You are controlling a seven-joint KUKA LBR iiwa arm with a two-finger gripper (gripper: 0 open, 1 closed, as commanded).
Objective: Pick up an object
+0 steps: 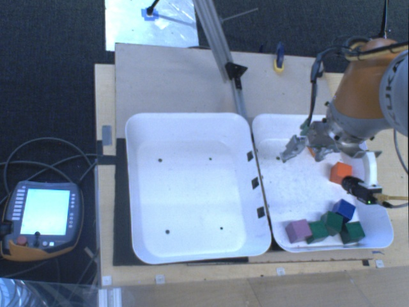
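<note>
My gripper hangs over the upper left part of the right bin, above bare bin floor. It looks open, with nothing between its fingers. An orange block lies to its right, just below the wrist. Along the bin's front edge sit a blue block, a pink block and three green blocks, bunched together. All of these lie apart from the gripper.
The left bin adjoins the right bin along a shared wall with black clips. A grey pole slants across the back of the bench. A teach pendant lies on the floor at the left.
</note>
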